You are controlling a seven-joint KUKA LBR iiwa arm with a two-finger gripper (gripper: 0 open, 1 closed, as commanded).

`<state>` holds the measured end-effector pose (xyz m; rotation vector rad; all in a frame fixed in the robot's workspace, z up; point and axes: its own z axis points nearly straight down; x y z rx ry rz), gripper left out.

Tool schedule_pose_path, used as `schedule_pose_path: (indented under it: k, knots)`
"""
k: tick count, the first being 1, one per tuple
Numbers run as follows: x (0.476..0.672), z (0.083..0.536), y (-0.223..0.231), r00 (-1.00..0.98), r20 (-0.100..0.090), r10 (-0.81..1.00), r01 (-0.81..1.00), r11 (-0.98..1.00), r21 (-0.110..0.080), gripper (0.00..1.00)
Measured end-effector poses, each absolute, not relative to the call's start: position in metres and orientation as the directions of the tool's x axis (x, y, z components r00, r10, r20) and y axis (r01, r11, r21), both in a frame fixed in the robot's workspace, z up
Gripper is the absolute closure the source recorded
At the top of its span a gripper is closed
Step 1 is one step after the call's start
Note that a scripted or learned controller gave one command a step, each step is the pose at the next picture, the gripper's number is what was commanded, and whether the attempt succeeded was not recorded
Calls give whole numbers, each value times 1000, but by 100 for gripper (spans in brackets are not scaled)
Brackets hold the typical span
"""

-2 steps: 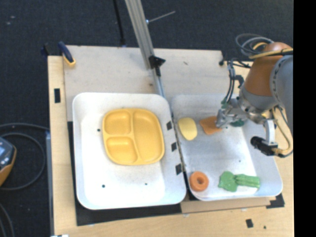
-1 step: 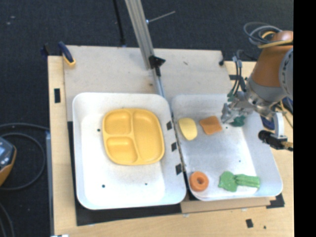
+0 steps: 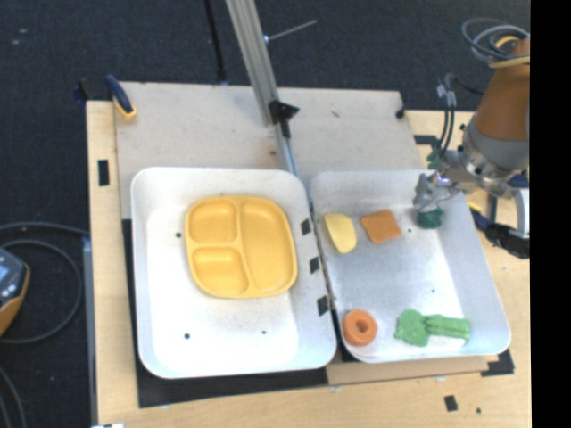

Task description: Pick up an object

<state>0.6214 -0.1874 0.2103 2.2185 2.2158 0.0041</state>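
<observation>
The right bin holds a pale yellow lemon-shaped piece, a brown toast-like square, an orange ring and a green leafy toy. A small dark teal object lies near the bin's far right wall. My gripper hangs directly above that teal object, at the end of the grey arm with its orange band coming in from the right.
The left bin carries a yellow divided plate. A metal pole rises behind the bins, with a clamp at its base. Cables lie on the dark floor to the left.
</observation>
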Motion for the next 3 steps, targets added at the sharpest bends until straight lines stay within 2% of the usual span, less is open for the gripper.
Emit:
schedule_pose_path:
  k: [1,3]
  knots:
    - [622,265,-189,-2,-3,1000,1000,2,6,100]
    - [645,269,-84,-7,0,1000,1000,7,2,100]
